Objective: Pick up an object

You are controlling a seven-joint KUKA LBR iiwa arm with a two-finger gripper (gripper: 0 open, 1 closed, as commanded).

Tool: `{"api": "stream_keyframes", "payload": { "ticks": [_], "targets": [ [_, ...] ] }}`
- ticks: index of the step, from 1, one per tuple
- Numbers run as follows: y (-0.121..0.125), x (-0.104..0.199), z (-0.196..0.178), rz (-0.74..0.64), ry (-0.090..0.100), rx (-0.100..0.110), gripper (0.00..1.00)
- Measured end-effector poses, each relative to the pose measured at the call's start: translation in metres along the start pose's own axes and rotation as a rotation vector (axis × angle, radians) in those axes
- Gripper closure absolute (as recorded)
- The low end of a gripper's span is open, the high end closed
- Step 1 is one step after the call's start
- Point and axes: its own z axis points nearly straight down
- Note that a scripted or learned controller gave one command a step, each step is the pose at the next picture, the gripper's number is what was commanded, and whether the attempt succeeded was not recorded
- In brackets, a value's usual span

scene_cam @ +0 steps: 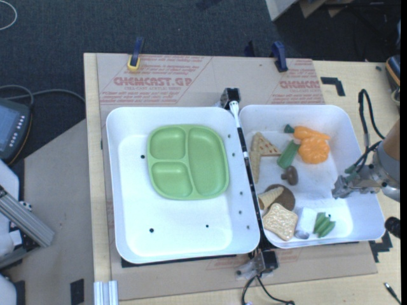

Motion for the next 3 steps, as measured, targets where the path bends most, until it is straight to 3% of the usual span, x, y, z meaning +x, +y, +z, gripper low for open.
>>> {"api": "stream_keyframes", "payload": {
  "ticks": [2,3],
  "targets": [
    [0.007,0.007,-0.090,-0.002,0.000,-0.001,1.00],
    [0.009,0.055,-0.080,-0.006,0.006,0.007,1.00]
  ]
}}
